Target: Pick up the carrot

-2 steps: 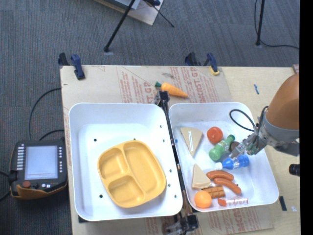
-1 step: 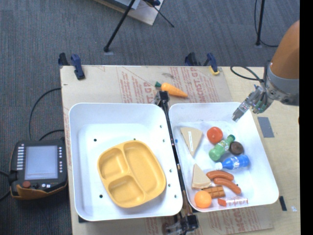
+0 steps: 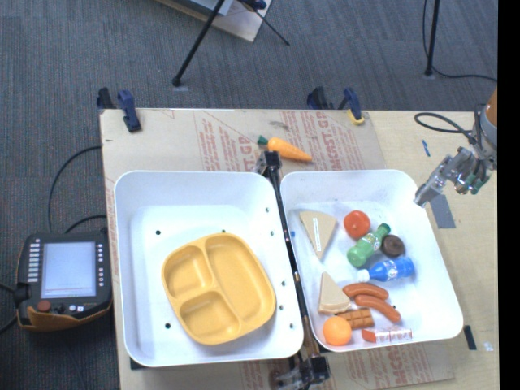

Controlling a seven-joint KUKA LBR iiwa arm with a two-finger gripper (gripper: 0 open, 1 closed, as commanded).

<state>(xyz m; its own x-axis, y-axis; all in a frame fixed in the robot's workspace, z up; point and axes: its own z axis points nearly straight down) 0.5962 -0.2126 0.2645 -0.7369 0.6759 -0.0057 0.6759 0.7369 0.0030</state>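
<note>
Carrot (image 3: 289, 149): a small orange toy with a green top at its left end, lying on the bench (image 3: 195, 140) at upper centre, just beyond the junction of the two bins, near a black clamp (image 3: 270, 162). Red mirrored lettering is printed on the bench beside it; it cannot be read with certainty. Left bin (image 3: 138, 218): holds a yellow divided tray (image 3: 218, 287). Right bin (image 3: 422, 193): holds two sandwich wedges (image 3: 318, 232), a tomato (image 3: 356, 223), a green bottle (image 3: 367, 247), a blue bottle (image 3: 388, 270), sausages (image 3: 374, 297) and an orange (image 3: 337, 331). Gripper (image 3: 445, 181): at the right edge, above the bench beside the right bin's upper corner, well apart from the carrot; whether its fingers are open or closed cannot be told. A pendant (image 3: 63, 279) lies at the left.
</note>
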